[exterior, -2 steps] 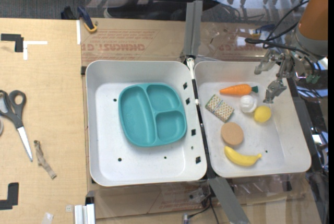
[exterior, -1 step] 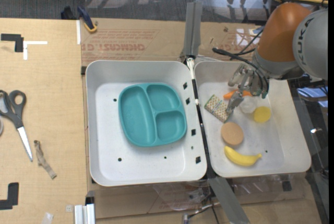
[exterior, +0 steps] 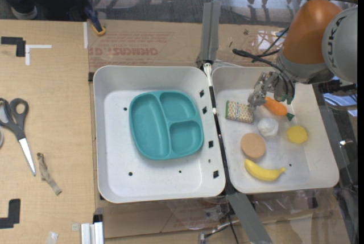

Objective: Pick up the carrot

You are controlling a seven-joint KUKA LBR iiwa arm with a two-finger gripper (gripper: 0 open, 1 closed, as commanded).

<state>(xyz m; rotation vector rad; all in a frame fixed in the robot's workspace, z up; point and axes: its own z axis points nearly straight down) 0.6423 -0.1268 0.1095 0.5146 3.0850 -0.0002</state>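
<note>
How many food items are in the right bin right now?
6. Carrot by the gripper at the back; cracker to its left; white piece in the middle; lemon on the right; round biscuit; banana in front. The arm might hide more.

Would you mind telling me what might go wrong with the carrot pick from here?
The gripper sits at the carrot's left end, not its middle, so a grasp there may pivot or slip. The sponge and white ball lie close by and may get nudged or caught. The carrot lies near the bin wall, leaving little room.
</note>
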